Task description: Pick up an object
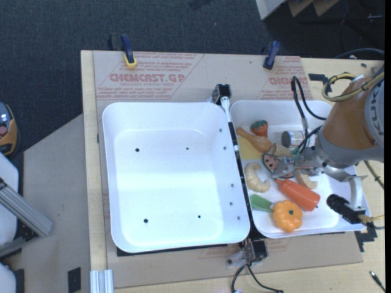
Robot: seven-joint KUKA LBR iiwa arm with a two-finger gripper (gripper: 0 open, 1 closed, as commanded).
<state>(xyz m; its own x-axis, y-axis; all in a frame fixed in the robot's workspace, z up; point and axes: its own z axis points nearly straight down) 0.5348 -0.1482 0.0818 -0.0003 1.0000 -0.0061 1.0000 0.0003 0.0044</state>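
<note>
The right bin holds several toy foods. There is a small red fruit with a green top, a tan squash-like piece, a pale curved piece, an orange-red carrot, a green piece and an orange pumpkin. A dark, mottled piece lies mid-bin. My gripper reaches in from the right, low over the middle of this bin. It is just right of the mottled piece and above the carrot. A pale piece lies partly under it.
The left bin sits beside the right one, with a black divider strip between them. Both rest on a cardboard-covered board held by clamps at the back. The arm's orange band hangs over the right bin's far right side.
</note>
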